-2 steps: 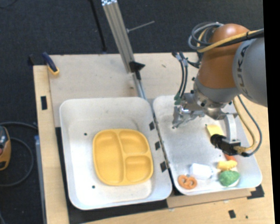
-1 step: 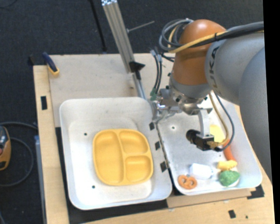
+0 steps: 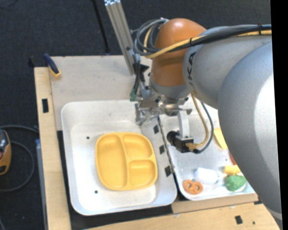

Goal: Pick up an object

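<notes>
Two bins sit side by side on the worktop [image 3: 84,81]. The left bin [image 3: 78,139] holds a divided plate [image 3: 125,161], lying toward its right half. In the right bin [image 3: 186,194], along the near edge (partly under the arm [image 3: 239,92]), lie a pretzel-shaped toy [image 3: 192,186], a small cup [image 3: 207,175] and a leafy toy [image 3: 235,182].

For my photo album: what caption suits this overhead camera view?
Grey robot arm poised above two white bins, a yellow divided tray in the left bin, small toys in the right bin.
</notes>
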You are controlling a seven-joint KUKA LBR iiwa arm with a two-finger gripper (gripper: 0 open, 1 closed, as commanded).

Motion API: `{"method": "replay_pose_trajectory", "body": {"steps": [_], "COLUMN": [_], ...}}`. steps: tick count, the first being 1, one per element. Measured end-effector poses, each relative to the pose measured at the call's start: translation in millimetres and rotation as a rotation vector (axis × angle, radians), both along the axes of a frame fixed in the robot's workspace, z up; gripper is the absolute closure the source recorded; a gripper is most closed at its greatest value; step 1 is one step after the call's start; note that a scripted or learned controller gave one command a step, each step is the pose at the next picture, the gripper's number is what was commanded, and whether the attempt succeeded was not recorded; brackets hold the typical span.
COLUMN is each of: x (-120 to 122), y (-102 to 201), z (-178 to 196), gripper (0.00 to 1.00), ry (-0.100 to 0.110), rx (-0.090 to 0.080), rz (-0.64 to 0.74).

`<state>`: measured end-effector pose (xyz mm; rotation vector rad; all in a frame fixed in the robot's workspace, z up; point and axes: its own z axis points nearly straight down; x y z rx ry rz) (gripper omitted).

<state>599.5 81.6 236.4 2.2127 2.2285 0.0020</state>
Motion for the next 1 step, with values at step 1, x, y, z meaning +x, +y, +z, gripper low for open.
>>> {"method": "replay_pose_trajectory", "body": {"steps": [1], "x": [-0.6], "y": [-3.1], "z": [0.3], "gripper": [0.00], "ry": [0.001], "rx": [0.000], "rz": [-0.004]}}
